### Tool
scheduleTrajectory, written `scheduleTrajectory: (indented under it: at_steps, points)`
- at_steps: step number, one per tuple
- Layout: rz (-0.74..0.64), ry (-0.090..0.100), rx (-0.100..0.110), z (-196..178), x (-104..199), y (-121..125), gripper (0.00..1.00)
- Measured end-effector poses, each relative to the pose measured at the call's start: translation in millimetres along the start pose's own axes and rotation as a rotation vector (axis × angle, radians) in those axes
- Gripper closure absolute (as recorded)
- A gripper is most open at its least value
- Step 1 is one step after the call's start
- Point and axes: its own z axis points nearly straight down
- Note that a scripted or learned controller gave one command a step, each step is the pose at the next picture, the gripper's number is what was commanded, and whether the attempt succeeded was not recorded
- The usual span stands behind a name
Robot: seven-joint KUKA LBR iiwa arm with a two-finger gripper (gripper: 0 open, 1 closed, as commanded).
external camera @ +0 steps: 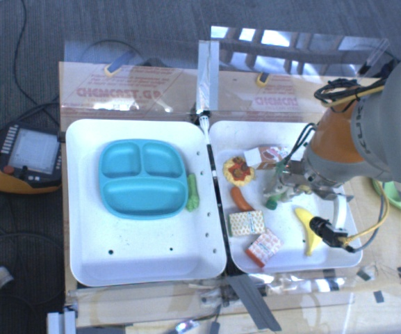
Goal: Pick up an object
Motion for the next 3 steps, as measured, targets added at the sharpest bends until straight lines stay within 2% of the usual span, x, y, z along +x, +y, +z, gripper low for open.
scheduleTrajectory:
  at_steps: [1, 2, 3]
  points:
    - [0.000, 0.000, 0.000, 0.0, 0.0, 0.0, 0.00]
    - [-0.001, 0.001, 0.004, -7.6, 0.6, -1.0, 1.00]
    - [-0.146, 0.001, 0.015, -108.4, -15.8, -14.5, 1.00]
